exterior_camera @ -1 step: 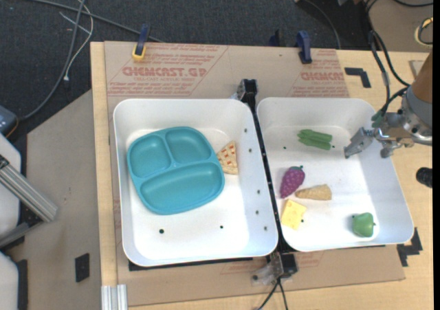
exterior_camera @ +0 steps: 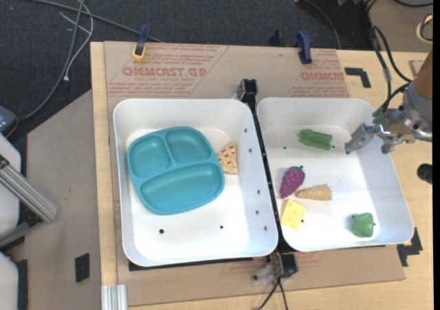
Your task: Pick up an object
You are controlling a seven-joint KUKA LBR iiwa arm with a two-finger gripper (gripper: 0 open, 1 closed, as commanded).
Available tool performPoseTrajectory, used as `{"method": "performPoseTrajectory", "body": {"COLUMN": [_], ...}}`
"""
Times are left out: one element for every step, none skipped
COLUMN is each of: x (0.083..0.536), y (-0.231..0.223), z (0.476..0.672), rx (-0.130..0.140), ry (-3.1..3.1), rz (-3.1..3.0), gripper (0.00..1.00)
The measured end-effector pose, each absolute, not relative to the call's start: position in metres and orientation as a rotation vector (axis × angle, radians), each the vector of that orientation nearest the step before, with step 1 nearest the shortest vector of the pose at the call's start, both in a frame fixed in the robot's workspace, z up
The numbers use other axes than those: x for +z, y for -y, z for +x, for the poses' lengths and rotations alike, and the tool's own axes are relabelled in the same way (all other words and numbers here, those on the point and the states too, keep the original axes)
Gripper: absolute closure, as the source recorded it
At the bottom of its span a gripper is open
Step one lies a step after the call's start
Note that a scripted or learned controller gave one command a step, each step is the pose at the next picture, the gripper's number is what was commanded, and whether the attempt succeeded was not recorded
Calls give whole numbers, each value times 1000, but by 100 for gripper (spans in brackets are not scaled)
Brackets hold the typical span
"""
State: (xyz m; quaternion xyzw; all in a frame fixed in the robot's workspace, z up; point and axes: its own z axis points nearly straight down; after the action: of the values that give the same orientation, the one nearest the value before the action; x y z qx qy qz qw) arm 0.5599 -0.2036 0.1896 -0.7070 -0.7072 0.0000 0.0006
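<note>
The bench carries two white bins side by side. The left bin (exterior_camera: 137,185) holds a big teal divided plate (exterior_camera: 177,170) with a small waffle-patterned toy slice (exterior_camera: 229,157) touching its right edge. The right bin (exterior_camera: 392,185) holds the candidates for the pick: a long green pepper (exterior_camera: 315,139) toward the far side, a purple grape bunch (exterior_camera: 291,179) near the dividing wall, a tan cone-shaped piece (exterior_camera: 315,193) just right of it, a yellow cheese wedge (exterior_camera: 293,214) nearer the front, and a small green pepper (exterior_camera: 363,224) in the near right corner. The gripper (exterior_camera: 370,138) hangs over the far right part of this bin, its two fingers spread apart with nothing between them, so it grasps no object. All five toys lie on the bin floor, so the pick appears not yet done; judging by position, the long green pepper lies closest, and descent, closing and lift all remain.
</note>
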Motion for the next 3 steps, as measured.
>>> {"method": "performPoseTrajectory", "body": {"x": [130, 82, 96], "y": [209, 208, 209], "z": [554, 554, 555], "rx": [4, 2, -2], "ry": [2216, 2217, 2221], "rz": [-2217, -2217, -2221], "gripper": [0, 0, 100]}}
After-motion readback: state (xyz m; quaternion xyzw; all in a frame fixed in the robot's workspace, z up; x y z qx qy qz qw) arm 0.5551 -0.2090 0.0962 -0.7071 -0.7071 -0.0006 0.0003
